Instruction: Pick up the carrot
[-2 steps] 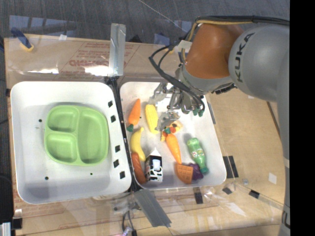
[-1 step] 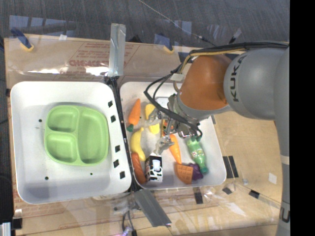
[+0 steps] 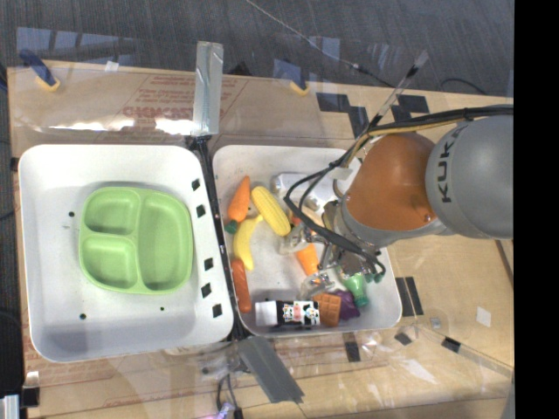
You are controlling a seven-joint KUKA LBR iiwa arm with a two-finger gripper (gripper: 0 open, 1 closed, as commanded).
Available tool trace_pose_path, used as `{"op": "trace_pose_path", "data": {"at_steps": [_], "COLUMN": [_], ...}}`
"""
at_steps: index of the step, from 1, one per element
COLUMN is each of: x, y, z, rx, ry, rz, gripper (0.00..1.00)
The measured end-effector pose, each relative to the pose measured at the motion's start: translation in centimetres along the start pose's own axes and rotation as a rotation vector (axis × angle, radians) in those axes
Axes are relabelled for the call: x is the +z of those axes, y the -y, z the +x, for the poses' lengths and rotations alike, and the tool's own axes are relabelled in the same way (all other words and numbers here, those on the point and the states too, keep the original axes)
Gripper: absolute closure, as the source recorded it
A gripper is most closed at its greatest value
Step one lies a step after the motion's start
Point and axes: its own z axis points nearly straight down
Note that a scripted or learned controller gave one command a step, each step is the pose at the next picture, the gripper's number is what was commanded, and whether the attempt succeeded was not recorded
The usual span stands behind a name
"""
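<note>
The carrot (image 3: 238, 198) is orange with a green leafy end and lies near the left wall of the right bin (image 3: 262, 157), pointing up and down. The gripper (image 3: 320, 267) hangs below the orange wrist band in the middle of that bin, well to the carrot's right. A small orange piece (image 3: 307, 258) sits right at the gripper's tip, partly hidden by it. I cannot tell whether the piece is held.
The right bin also holds a yellow corn cob (image 3: 271, 211), a banana (image 3: 245, 243), an orange-red stick (image 3: 241, 285), a black-and-white bottle (image 3: 293, 312), a waffle cone (image 3: 329, 306), a purple item (image 3: 351, 305) and a green item (image 3: 356, 285). A green divided plate (image 3: 137, 239) lies in the left bin (image 3: 52, 321).
</note>
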Motion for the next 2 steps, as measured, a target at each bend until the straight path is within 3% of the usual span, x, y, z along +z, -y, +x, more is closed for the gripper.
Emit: {"op": "trace_pose_path", "data": {"at_steps": [1, 2], "x": [-1.1, -10.1], "y": [-0.3, -7.5], "z": [-0.3, -3.5], "rx": [-0.009, 0.211], "ry": [0.004, 0.002], "rz": [-0.001, -0.002], "gripper": [1.0, 1.0]}}
